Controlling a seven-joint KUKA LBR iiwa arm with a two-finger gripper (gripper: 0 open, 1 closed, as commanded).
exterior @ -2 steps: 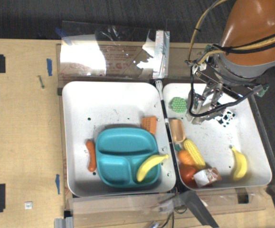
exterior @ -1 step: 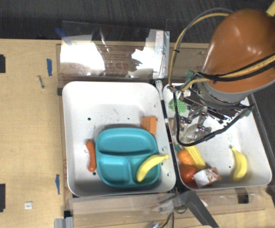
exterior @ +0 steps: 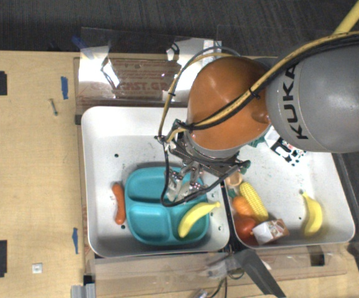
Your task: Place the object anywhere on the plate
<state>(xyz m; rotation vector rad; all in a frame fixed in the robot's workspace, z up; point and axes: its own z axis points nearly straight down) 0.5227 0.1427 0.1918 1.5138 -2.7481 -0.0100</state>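
Near the front edge of the left bin point(exterior: 98, 135), hovering with the gripper point(exterior: 185, 182) low over the plate point(exterior: 143, 191), above its back-right compartment. Not managing to tell whether the gripper is released or clenched, looking at it from above and half under the orange band; seeing nothing clearly grasped in it.

Finding the banana point(exterior: 196, 218), judged to be the task's thing, lying in the front-right compartment of the plate, with one end reaching over the plate's right rim, toward the wall between the bins. Seeing it just beside the gripper, on the front side, apparently not touching.

Noting also a sausage point(exterior: 119, 203) lying on the bin floor just beside the plate's left edge, and, in the right bin point(exterior: 340, 185), a corn point(exterior: 253, 200) near the left wall and a second banana point(exterior: 312, 215) near the right wall.

Judging the step in hand as the end of placing, with the banana apparently resting on the plate already. Judging the next move as lifting straight up and away from the plate, calling for care not to brush the banana or drag it over the rim with the hanging cable point(exterior: 165, 166).
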